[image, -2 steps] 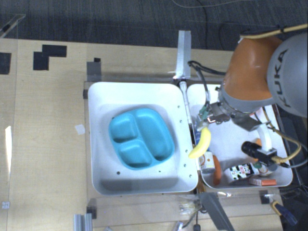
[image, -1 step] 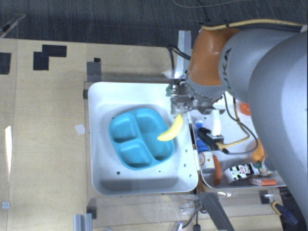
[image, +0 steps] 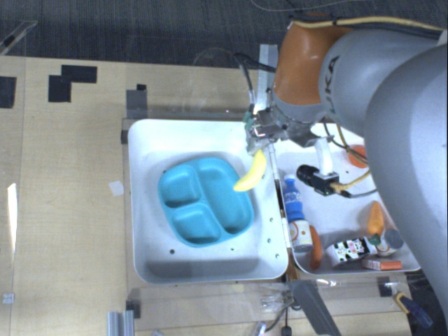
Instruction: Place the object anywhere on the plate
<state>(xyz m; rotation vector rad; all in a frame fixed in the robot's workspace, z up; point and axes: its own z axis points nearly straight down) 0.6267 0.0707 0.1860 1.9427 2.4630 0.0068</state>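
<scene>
A blue sectioned plate [image: 203,200] lies in the left white bin [image: 150,257]. A yellow banana [image: 252,171] hangs tilted over the plate's right rim, its upper end pinched between the fingers of my gripper [image: 257,144]. The gripper sits above the bin's right side, just below the arm's orange band. The banana's lower tip is over the plate's upper right compartment; I cannot tell whether it touches it.
The right bin [image: 346,268] holds a blue-capped bottle [image: 294,203], a brown sausage-like item [image: 315,247], an orange carrot-like piece [image: 376,219], a small printed box [image: 351,249] and a red item [image: 382,264]. The grey arm covers the right bin's far side.
</scene>
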